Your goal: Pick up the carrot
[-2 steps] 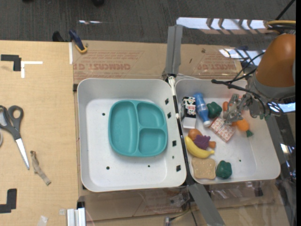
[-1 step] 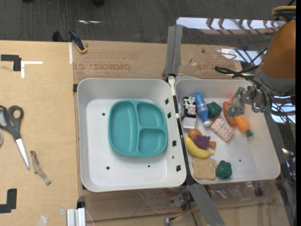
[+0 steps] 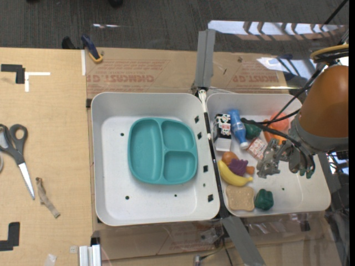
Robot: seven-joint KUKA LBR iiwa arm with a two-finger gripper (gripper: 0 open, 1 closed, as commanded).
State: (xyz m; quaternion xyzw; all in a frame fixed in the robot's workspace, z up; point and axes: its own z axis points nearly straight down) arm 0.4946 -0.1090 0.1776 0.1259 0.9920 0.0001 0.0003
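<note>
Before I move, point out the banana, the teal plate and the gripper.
banana point(image 3: 233, 174): camera view, middle of its yellow curve.
teal plate point(image 3: 143, 148): camera view, its large left compartment.
gripper point(image 3: 270, 165): camera view, between its fingertips.

the carrot point(image 3: 277, 127) is orange, lying in the right bin near its far side, partly hidden behind the arm and cables.

Tray point(image 3: 162, 150) in left bin point(image 3: 105, 165), toys in right bin point(image 3: 316, 195) — scissors point(image 3: 16, 154) far left
</note>
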